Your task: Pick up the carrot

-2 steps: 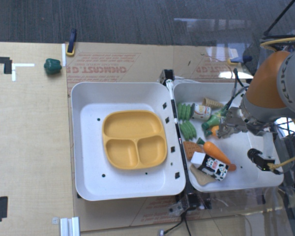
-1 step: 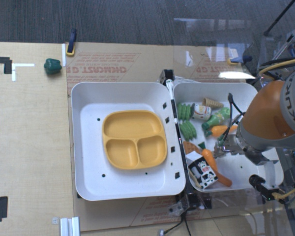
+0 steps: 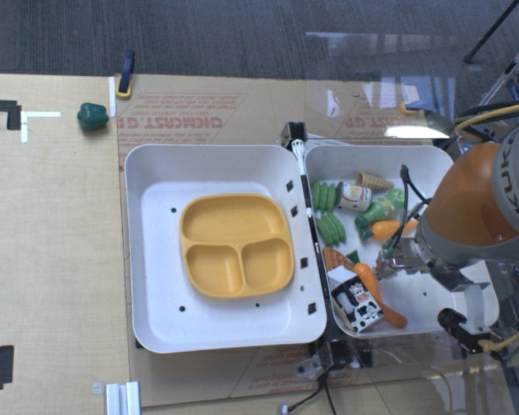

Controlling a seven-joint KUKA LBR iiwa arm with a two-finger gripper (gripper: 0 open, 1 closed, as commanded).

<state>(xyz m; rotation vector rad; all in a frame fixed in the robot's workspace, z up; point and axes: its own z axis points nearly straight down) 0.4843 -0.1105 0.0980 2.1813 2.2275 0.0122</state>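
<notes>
Orange carrot (image 3: 374, 289): lies in right bin (image 3: 432, 156), on a black-white card (image 3: 356, 305).
Pincer (image 3: 389, 262): just above carrot; finger spread cannot be told.
Yellow tray (image 3: 237, 244): left bin (image 3: 156, 258).

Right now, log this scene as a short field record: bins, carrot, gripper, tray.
left bin: holds a yellow divided tray
right bin: holds mixed toy foods
carrot: lies in the right bin, near its left wall, beside a black-and-white card
gripper: low in the right bin, just right of the carrot
arm: reaches in from the right
</notes>
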